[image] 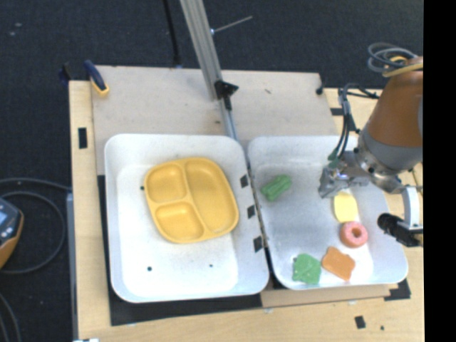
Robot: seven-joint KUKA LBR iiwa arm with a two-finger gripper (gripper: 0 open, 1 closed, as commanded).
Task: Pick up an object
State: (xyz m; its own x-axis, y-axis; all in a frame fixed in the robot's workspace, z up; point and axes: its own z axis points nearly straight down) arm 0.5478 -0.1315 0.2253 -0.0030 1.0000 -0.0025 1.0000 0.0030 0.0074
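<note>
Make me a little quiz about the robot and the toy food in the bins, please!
1. True or false: the yellow divided plate lies in the left bin.
2. Which thing lies right next to the pink donut? A) the green pickle B) the yellow block C) the green leafy piece
3. Fill in: the gripper hangs over the ____ bin, just above the yellow block.

Key:
1. True.
2. B. The block sits just above the donut in the camera view; the orange piece lies below it.
3. Right.
</note>
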